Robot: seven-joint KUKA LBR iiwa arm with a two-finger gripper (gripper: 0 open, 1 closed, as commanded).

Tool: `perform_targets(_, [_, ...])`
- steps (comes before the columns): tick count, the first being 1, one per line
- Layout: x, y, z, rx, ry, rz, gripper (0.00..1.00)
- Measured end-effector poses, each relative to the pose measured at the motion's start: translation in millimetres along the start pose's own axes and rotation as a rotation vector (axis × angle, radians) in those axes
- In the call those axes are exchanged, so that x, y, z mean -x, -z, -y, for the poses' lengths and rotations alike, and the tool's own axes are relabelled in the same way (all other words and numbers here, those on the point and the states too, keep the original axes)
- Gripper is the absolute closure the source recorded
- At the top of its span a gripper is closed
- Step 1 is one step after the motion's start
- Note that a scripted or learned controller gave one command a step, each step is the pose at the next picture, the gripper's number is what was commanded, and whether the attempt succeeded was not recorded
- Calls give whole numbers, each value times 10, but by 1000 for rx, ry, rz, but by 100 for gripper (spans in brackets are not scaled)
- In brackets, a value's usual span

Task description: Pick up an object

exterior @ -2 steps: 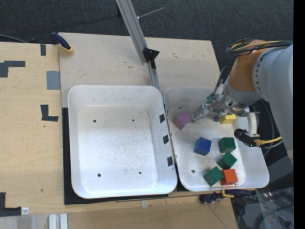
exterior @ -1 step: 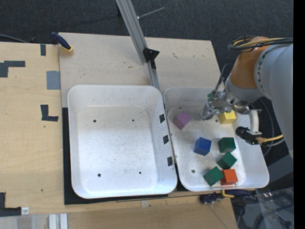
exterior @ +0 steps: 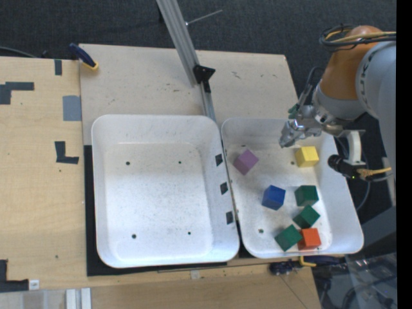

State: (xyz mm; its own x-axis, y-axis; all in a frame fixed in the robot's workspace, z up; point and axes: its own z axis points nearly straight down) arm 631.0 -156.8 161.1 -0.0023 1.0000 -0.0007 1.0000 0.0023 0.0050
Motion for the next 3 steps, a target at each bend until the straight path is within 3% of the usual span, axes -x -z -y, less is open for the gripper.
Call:
perform_targets(1, [-3, 534, -14, 0, -1, 0, 100])
perform_targets(3, [-1140, 608, -8, -4, 5, -3, 100])
